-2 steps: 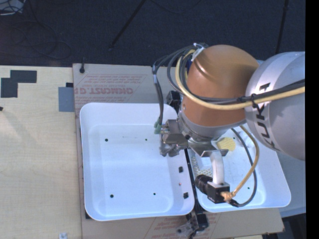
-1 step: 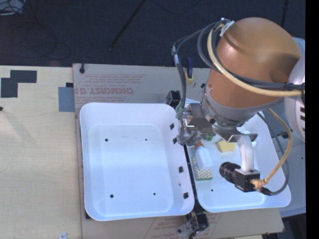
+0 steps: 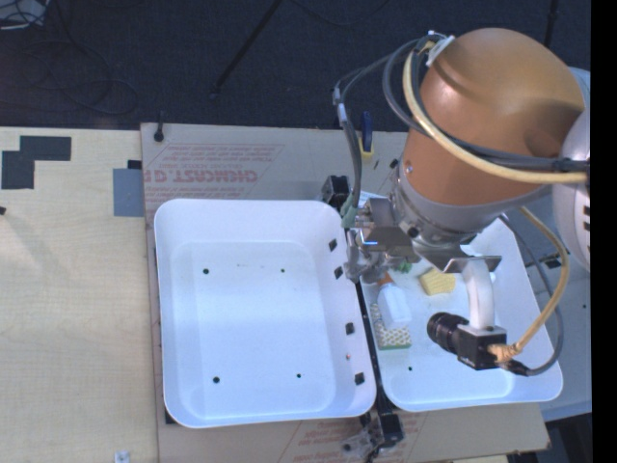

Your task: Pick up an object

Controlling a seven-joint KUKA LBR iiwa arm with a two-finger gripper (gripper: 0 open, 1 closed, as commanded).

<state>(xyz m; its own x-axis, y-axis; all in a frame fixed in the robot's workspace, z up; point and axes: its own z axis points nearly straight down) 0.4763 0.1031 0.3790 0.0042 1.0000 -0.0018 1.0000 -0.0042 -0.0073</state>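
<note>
1. Gripper (image 3: 371,258) sits low over the left end of the right bin (image 3: 521,379), just beside the wall shared by the 2 bins; whether it is apart or together cannot be told, since the arm's body covers it from above.
2. Left bin (image 3: 183,258) is a shallow white tray with a few dark dots on its floor.
3. Just right of the shared wall, in the right bin, a small white bottle (image 3: 393,307) lies tilted, pale and smooth, near the gripper.
4. Below the bottle, touching or nearly touching it, lies a small block with a green-and-white checked pattern (image 3: 392,336).
5. Further right, a pale yellow sponge (image 3: 437,283) rests on the bin floor, partly under the arm.
6. Arm (image 3: 482,114), with its orange band, fills the upper right.
</note>
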